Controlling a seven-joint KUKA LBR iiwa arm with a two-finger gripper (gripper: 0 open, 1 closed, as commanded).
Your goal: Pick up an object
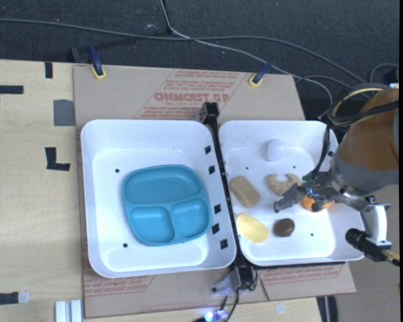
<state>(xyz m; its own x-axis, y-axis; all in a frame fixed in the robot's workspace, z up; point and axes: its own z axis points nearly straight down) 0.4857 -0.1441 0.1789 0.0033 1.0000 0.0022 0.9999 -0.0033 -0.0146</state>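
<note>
Blue tray (166,203) in left bin (97,146), claw (286,200) spread in right bin (255,136)

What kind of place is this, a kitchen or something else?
Most likely a robotics lab bench, not a kitchen. Two white bins sit side by side on cardboard held by clamps, loose cables run behind them, and a robot arm reaches over toy food items.
</note>
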